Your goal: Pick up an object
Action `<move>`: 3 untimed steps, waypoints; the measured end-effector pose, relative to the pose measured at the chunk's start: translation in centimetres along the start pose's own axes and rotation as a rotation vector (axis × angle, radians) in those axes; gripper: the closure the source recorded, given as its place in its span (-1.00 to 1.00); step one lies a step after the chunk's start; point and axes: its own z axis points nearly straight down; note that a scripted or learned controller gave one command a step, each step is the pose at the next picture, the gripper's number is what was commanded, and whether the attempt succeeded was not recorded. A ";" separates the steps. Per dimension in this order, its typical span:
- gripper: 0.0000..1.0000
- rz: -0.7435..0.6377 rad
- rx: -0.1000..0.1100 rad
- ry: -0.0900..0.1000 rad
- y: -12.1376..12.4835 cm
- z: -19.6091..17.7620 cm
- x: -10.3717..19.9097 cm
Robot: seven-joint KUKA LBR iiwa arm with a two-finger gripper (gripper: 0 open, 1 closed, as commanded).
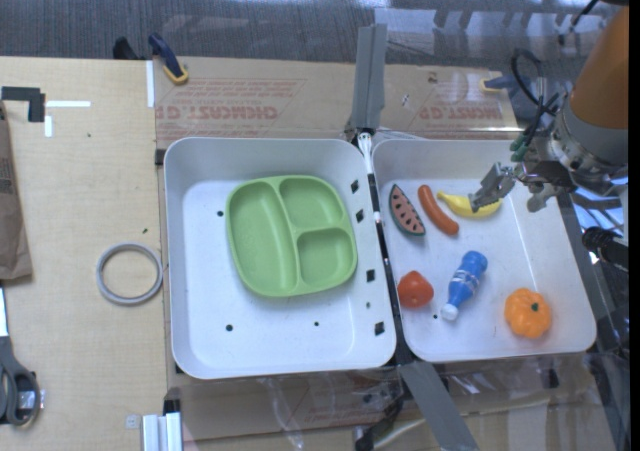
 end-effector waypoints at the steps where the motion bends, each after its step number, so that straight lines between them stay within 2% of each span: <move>1: -1.00 -0.146 0.000 0.001 3.1 12.0 -0.8; 2: -1.00 -0.130 -0.003 0.001 3.7 17.0 -1.4; 3: 1.00 -0.123 0.001 0.002 3.6 16.4 -1.7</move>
